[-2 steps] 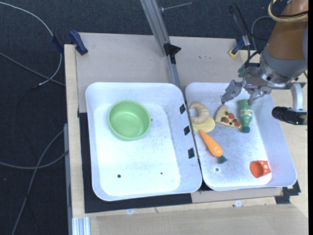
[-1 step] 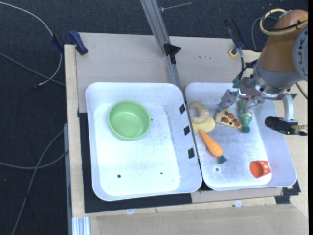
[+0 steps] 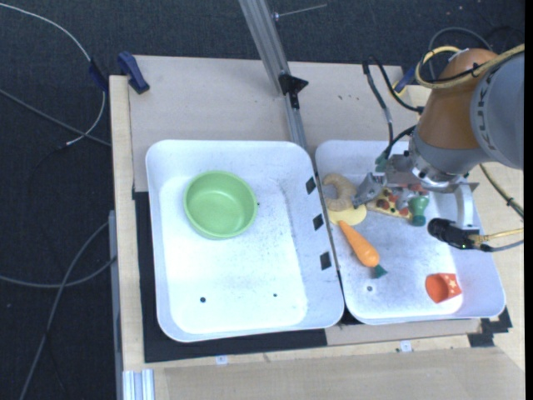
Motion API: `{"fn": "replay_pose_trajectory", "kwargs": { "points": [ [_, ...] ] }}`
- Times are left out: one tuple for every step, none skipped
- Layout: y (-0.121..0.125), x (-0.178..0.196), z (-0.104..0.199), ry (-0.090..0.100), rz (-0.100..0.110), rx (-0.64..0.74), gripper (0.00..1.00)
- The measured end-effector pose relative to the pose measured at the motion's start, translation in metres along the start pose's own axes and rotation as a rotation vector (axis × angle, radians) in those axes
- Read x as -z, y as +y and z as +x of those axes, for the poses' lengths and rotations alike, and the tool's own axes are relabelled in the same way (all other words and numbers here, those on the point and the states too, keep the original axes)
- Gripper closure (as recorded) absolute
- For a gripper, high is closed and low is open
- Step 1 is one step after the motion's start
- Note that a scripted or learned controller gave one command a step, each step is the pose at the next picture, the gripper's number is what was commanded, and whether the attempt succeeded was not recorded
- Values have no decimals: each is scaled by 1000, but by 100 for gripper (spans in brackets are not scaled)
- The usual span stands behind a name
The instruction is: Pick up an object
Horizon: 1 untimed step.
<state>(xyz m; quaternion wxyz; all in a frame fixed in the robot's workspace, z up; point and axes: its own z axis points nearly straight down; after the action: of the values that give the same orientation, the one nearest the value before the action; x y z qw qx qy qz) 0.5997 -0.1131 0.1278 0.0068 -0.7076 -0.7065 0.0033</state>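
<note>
Carrot (image 3: 360,243) below end effector (image 3: 388,192) (apart)

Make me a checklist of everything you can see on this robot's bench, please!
Surface: wooden bench bearing left bin and right bin, side by side.
Job's things: green bowl in left bin; toy carrot, tan ring-shaped toy, orange cup and a small colourful toy in right bin.
Clutter: blue clamp at the bench's far left corner.
Grippers: gripper low over the right bin's far part, near the colourful toy; jaws' state unclear.
Cables: black and yellow cables around the arm; thin wires on the floor.
Surroundings: dark carpet; metal pole.
</note>
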Motion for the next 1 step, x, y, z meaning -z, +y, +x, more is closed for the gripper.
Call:
{"fn": "replay_pose_trajectory", "kwargs": {
  "points": [
    [3, 18, 0, 0, -11, 0, 100]
  ]
}}
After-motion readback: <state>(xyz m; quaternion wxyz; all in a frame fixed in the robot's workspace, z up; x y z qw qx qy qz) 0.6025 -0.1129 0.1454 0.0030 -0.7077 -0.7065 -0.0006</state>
